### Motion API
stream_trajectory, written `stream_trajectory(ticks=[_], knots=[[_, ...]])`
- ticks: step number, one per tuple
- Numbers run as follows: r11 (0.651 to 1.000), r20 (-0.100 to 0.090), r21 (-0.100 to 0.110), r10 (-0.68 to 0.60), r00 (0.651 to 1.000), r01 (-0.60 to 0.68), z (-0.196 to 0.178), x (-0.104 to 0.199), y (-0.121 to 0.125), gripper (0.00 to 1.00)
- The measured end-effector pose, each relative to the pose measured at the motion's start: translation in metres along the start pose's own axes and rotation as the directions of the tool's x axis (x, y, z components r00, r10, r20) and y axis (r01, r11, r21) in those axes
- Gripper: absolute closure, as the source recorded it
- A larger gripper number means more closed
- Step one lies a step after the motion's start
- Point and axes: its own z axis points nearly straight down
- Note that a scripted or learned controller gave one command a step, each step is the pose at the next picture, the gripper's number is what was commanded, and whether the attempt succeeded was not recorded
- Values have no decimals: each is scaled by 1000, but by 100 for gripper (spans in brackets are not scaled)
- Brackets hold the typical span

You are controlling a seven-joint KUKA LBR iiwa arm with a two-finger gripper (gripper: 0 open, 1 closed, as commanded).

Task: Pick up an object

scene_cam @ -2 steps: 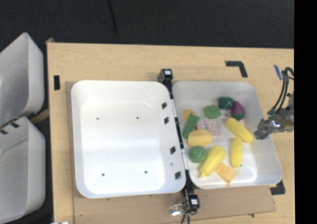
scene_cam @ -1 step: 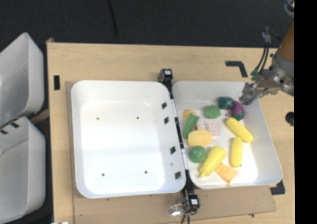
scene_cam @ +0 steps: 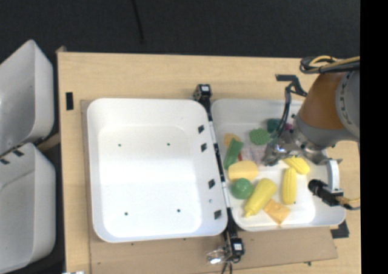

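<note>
Wooden bench point(scene_cam: 139, 76) bears two white bins point(scene_cam: 145, 167), toys point(scene_cam: 260, 196) in the right one

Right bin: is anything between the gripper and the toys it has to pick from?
Nothing visible. The gripper is low in the right bin, amid the toys, close to a yellow piece and a green one.

Light falls even from above my wrist; two shallow white plastic bins point(scene_cam: 145, 170) glare near washed-out. Soft short shadows under bin rims. Dark floor swallows detail. Whole view slightly soft, grainy; small toys blur at edges.
</note>
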Motion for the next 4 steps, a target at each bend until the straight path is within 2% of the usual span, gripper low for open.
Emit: stream_trajectory(ticks=[1, 2, 3, 4], knots=[[1000, -3, 7, -3, 1000, 3, 21, 54, -47, 100], [1000, 0, 0, -3, 1000, 3, -7, 63, -14, 100], [1000, -1, 6, 2, 1000, -2, 21, 60, -73, 100], [1000, 0, -12, -9, 1000, 9, -87, 113, -7, 100]])
